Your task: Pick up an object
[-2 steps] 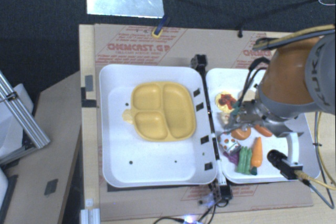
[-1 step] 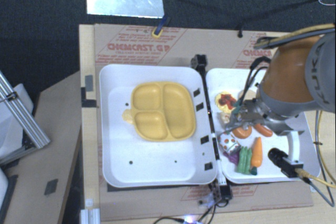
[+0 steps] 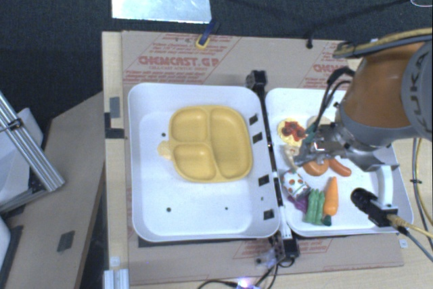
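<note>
I read the gripper (image 3: 312, 151) low in the right bin (image 3: 406, 203), above a cluster of toy food. I cannot tell how it is set; the wrist hides it. Nearest candidate: the orange sausage (image 3: 327, 167), lying flat just beside the tool tip. A carrot (image 3: 331, 195) and a green vegetable (image 3: 314, 206) lie near the front wall, touching each other. The sausage looks light, stiff, smooth plastic, likely slippery; I judge a grip across its narrow middle to be safest. The left bin (image 3: 145, 213) holds a yellow divided plate (image 3: 206, 143).
</note>
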